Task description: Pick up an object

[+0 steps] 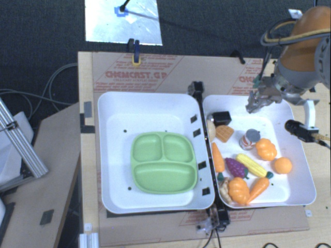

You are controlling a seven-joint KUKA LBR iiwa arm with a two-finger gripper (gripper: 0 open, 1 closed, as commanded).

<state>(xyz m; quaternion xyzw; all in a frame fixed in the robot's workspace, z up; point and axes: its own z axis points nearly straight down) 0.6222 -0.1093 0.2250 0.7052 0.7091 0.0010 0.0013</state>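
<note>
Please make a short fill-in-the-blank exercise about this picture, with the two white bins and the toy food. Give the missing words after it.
1. The green tray lies in the ____ bin.
2. The corn is coloured ____.
3. The gripper hangs above the ____ bin's far edge.
4. The purple grapes lie beside the ____.

Missing words: left; yellow; right; corn

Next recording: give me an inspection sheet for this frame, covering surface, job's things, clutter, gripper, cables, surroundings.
Surface: two white bins, left bin and right bin, on a cardboard sheet.
Job's things: toy foods in the right bin, including corn, grapes, carrot, orange.
Clutter: green divided plate in the left bin.
Gripper: gripper above the right bin's far edge, holding nothing seen.
Cables: cables on the left floor.
Surroundings: foil sheet, aluminium rail.
</note>
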